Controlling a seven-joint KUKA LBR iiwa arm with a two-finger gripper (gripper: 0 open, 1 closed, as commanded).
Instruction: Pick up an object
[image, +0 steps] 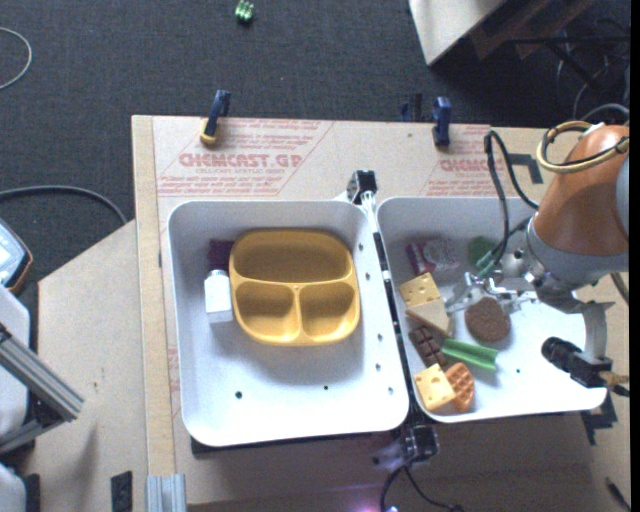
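Observation:
In the right bin (540, 385), my gripper (483, 296) hangs low at the end of the grey and orange arm. It sits just above and touching the top edge of a round brown cookie (488, 322). Close by to the left lie a holed cheese wedge (420, 290) and a pale wedge (431, 318). A brown chocolate piece (428, 346), a green pod (470, 352), a waffle (460, 385) and a second cheese block (431, 383) lie nearer the front. The arm partly hides a green item (482, 251) behind it.
The left bin (200, 390) holds a yellow divided plate (295, 285), a small white bottle (217, 296) and a dark purple item (220, 249). A pink and white packet (436, 250) lies at the right bin's back. A black fitting (566, 357) sticks out by the arm.

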